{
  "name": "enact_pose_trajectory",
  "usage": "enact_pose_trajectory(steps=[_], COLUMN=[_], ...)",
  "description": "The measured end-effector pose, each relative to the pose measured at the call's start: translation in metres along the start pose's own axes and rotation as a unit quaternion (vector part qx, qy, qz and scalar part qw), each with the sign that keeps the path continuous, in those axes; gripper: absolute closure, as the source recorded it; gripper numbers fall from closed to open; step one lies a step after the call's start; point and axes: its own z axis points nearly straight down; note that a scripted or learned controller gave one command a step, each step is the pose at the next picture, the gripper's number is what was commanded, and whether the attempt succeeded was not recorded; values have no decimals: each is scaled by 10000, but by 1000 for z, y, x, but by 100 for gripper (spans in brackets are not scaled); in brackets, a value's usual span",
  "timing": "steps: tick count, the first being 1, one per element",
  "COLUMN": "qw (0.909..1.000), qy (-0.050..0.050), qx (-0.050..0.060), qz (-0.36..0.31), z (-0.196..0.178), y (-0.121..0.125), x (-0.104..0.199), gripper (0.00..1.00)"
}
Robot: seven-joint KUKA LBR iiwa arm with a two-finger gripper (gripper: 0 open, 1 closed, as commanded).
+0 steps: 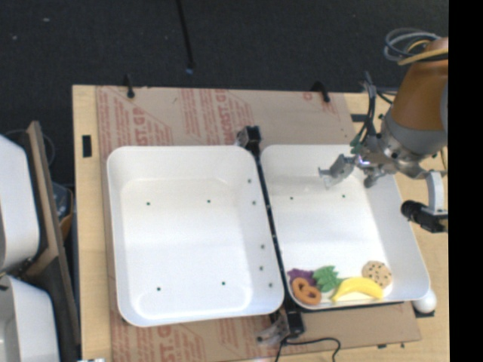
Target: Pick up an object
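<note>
Hovering gripper above right bin, touching nothing.

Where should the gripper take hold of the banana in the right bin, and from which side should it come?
Probably the middle of the banana, coming straight down from above. It lies flat, lengthwise along the near wall of the right bin, with the green toy at its left end and the cookie just behind. Close the fingers across its narrow width.

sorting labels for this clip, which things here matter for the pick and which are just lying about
For the pick:
- gripper, over the right bin
- banana
- cookie
- pretzel
- green toy
- purple grapes

Just lying about:
- left bin
- cardboard sheet
- black cable
</note>
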Motion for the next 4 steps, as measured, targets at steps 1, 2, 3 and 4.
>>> enact_pose_trajectory(steps=[1, 2, 3, 4], qw=[10000, 10000, 10000, 10000], qy=[2, -4, 1, 0], qx=[57, 58, 43, 52], qz=[30, 58, 22, 39], z=[34, 49, 41, 47], y=[19, -21, 8, -14], x=[7, -36, -3, -12], gripper=[0, 0, 0, 0])
